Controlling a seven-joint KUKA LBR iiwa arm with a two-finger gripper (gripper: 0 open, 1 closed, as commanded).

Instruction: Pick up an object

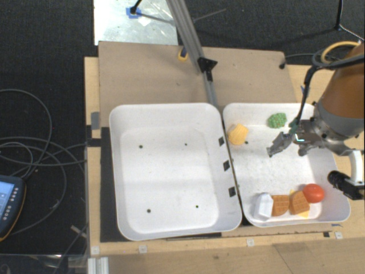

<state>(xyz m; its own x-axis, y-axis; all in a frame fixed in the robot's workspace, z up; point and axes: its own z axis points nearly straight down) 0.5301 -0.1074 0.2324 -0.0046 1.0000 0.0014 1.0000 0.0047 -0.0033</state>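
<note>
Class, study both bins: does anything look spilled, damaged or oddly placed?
Nothing looks spilled or broken. All the items sit in the right bin: a yellow piece, a green piece, and a cluster at its near edge, with the red ball resting against an orange block.

This is looking like a robotics lab. An arm (342, 90) is reaching over two bins (171, 116) on a tabletop (148, 73), with cables (34, 147) trailing across dark carpet (45, 39).

Two smooth white plastic bins (171, 116) on a matt brown board bench (148, 67)
</note>
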